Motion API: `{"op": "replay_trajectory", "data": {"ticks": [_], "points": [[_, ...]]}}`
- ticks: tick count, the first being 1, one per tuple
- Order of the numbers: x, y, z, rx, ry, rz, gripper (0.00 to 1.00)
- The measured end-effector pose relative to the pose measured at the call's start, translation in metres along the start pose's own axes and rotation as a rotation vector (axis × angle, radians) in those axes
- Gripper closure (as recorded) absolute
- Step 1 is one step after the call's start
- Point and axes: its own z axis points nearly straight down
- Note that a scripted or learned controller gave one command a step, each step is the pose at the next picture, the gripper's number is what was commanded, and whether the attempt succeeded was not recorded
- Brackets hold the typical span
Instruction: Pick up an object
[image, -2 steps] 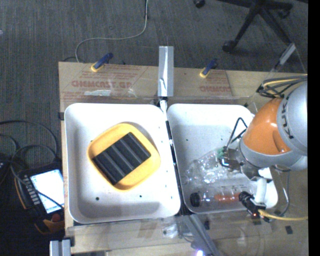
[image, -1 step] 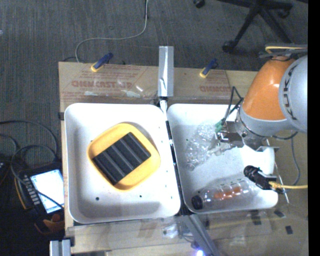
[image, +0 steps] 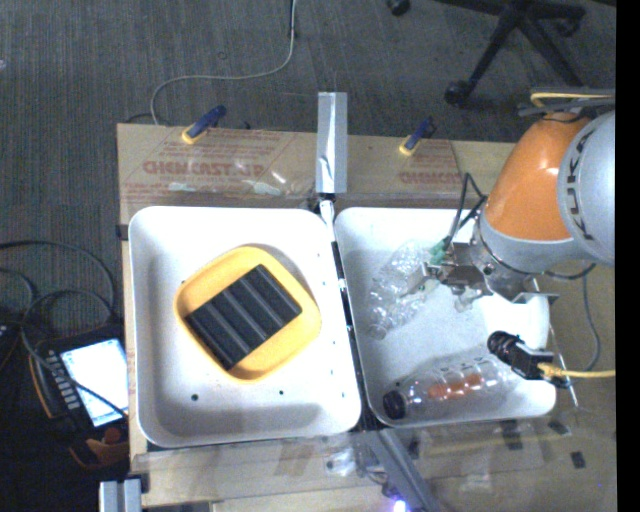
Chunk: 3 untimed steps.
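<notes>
Wrap (image: 398, 285): clear, crumpled, hard to trace against white. Lies in right bin (image: 430, 340), at 10 o'clock from floor centre, spreading down toward 8 o'clock, close to the wall shared with left bin (image: 150, 330). Rests on the floor, not lifted.

Gripper (image: 445, 270): just beside wrap, at its 3 o'clock, low over the same bin, near 12 o'clock of floor centre. Touching wrap or merely near it: cannot tell. Jaws apart or together: cannot tell from this angle. Arm (image: 545, 200), grey with orange band, reaching in from 2 o'clock of the view.

Bottle (image: 450, 387): clear, on its side, orange contents inside, dark cap (image: 392, 404) pointing to 8 o'clock. Lies along the 6 o'clock wall of right bin, well apart from wrap. So 2 things in that bin.

Left bin: holds 1 thing, a yellow tray (image: 215, 282) with rounded corners, turned askew, about floor centre. Black ribbed panel (image: 245, 313) set in its top, ribs running from 8 o'clock to 2 o'clock.

Beyond both bins at 12 o'clock: cardboard (image: 220, 170) held by 2 blue clamps (image: 203, 123), and a metal post (image: 331, 140) in line with the gap between bins. At 8 o'clock of the view, down on the floor: tablet (image: 95, 375) with lit screen.
</notes>
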Motion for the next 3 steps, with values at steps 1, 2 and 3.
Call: {"op": "replay_trajectory", "data": {"ticks": [1, 2, 3], "points": [[0.038, -0.044, 0.013, 0.002, 0.002, -0.121, 0.0], [0.009, 0.009, 0.03, 0.001, 0.001, -0.103, 0.0], [-0.066, 0.086, 0.072, 0.002, -0.001, -0.114, 0.0]]}}
